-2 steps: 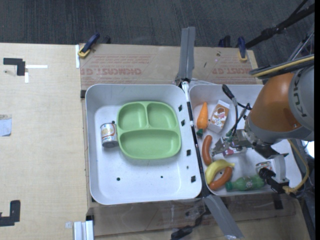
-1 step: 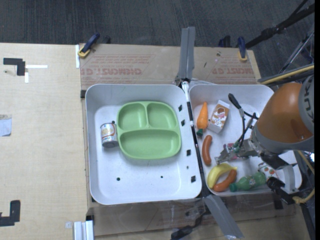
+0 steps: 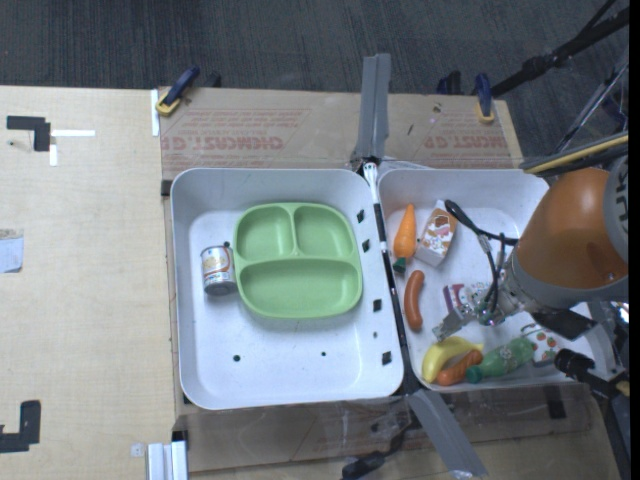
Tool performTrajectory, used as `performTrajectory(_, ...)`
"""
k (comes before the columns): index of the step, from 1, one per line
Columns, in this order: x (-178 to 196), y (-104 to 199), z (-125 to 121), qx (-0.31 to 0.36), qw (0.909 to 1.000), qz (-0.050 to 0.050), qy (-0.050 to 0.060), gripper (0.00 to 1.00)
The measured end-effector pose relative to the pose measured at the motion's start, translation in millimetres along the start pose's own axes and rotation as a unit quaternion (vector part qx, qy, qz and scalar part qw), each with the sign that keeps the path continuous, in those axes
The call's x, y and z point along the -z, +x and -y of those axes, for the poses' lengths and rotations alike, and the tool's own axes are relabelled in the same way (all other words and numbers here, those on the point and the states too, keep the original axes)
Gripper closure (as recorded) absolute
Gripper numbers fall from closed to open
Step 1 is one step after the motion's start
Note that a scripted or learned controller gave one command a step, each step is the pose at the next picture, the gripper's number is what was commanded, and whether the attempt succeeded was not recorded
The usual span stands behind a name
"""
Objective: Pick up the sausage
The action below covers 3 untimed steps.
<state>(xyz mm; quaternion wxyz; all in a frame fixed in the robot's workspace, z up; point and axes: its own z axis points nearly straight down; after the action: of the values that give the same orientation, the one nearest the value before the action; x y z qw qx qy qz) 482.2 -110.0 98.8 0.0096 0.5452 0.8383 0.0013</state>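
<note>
Dark carpet behind; pale wooden bench (image 3: 80,298) carries cardboard sheet (image 3: 330,128) printed "CHEMCAST GP", reading upside down.

Camera view: left bin (image 3: 200,368) holds green divided plate (image 3: 298,260) and small can (image 3: 217,269), label unreadable. Right bin (image 3: 520,190) holds sausage (image 3: 414,300), lying near left wall, below carrot (image 3: 404,231); small carton (image 3: 436,234), print too small to read; banana (image 3: 447,353); green bottle (image 3: 505,359).

Gripper (image 3: 483,309) low over bin, right of sausage, apart from it; nothing seen between fingers; jaw spread cannot tell.

Step judged: approach, no grasp yet. Next move calls for shifting left over sausage, aligning across its length, descending.
</note>
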Motion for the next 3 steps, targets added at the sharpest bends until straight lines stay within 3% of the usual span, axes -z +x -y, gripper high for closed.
performTrajectory(1, -1, -13, -32, -0.020, 0.9998, -0.002, 0.000, 0.00)
performTrajectory(2, 0, -10, -26, 0.138, 0.9904, 0.001, -0.001, 0.00)
performTrajectory(3, 1, 7, -6, 0.150, 0.9887, 0.002, -0.004, 0.00)
